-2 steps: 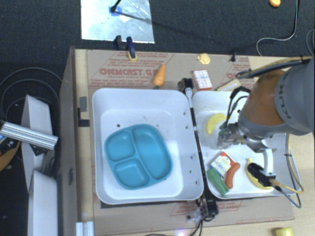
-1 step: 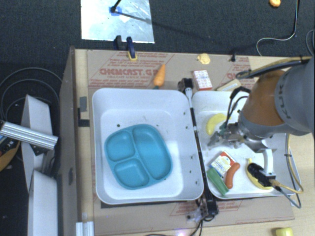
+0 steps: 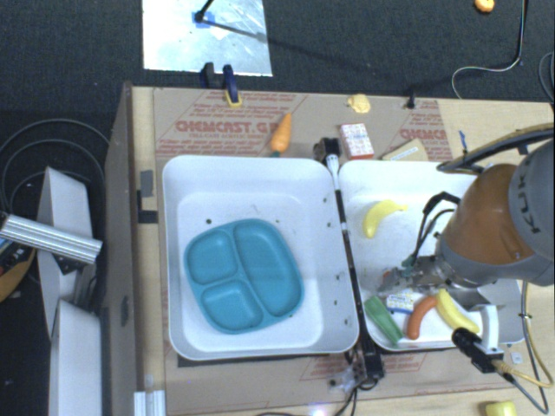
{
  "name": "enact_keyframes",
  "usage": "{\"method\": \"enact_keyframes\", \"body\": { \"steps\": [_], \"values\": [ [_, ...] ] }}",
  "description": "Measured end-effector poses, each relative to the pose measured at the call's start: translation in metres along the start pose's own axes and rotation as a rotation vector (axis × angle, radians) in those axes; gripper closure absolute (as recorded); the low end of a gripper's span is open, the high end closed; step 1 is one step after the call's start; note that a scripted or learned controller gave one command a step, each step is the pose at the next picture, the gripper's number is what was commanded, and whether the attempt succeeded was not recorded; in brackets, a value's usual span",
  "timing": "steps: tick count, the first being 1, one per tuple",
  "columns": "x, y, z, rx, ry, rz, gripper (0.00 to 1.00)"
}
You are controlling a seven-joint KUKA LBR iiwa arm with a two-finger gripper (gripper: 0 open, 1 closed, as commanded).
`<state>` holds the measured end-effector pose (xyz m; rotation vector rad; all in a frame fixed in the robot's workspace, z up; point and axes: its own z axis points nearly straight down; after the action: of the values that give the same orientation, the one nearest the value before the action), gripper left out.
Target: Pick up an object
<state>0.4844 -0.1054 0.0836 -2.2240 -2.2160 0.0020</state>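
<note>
Arm [image 3: 499, 219] reaches in from the right, grey w/ orange band, wrist low over the right bin [image 3: 408, 173]. Gripper [image 3: 408, 277] sits down near the bin floor, just above a cluster of toy food at the near edge. Can't tell the pincer's state; the tip is a dark blur and too small to read. Nothing visibly between the tips.

Items in the right bin: a yellow banana [image 3: 380, 216] lies alone toward the far-left part, well apart from the gripper. Near the front edge, a green piece [image 3: 382, 316] lies by the left wall, a small blue-white packet [image 3: 401, 302] is just beside it, then an orange-red sausage shape [image 3: 420, 315], then a second yellow piece [image 3: 454, 309] on the right. The packet is closest to the gripper, approx. right beneath it; contact unclear.

Left bin [image 3: 251, 173] holds a blue divided tray [image 3: 244, 275], three compartments, lying flat, slightly rotated.

Outside the bins, on the cardboard behind: an orange carrot [image 3: 280, 133] at the left bin's far rim, a small red-white box [image 3: 355, 140] by the gap between the bins, a pale yellow lump [image 3: 359, 104] further back.
</note>
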Motion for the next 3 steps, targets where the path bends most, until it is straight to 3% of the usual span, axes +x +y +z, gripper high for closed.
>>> {"method": "enact_keyframes", "body": {
  "steps": [1, 2, 3],
  "values": [
    [-0.038, 0.091, -0.006, -0.013, -0.005, -0.008, 0.0],
    [0.021, 0.121, -0.001, -0.006, 0.001, -0.013, 0.0],
    [-0.028, 0.042, 0.0, 0.004, -0.001, 0.002, 0.0]
  ]
}}
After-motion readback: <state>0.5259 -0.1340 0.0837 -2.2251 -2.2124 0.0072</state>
